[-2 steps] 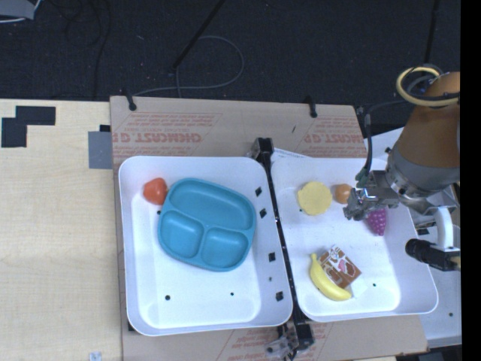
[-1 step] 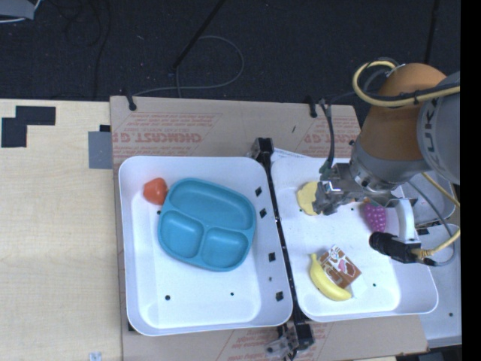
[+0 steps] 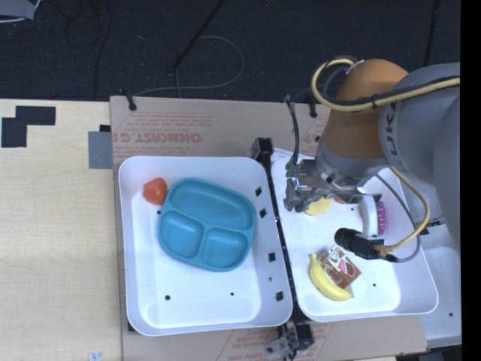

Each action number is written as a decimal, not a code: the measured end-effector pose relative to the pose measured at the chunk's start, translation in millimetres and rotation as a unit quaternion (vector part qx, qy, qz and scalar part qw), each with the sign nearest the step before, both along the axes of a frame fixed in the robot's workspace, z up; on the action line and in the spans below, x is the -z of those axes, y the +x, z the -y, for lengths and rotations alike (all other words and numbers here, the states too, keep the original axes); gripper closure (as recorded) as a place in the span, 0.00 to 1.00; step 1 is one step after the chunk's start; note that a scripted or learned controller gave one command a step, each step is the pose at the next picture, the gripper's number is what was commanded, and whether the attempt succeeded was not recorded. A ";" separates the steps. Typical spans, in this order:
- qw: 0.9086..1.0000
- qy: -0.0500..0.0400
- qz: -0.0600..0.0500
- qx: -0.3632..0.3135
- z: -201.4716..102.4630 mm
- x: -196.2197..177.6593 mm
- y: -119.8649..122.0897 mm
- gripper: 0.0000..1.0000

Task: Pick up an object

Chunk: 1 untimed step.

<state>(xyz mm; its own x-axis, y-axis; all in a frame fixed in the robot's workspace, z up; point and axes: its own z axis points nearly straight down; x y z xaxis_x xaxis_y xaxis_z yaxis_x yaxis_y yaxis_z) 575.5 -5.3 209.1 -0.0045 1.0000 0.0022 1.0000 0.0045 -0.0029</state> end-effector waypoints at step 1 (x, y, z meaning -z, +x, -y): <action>1.000 0.000 0.000 0.000 -57.2 0.4 21.9 1.00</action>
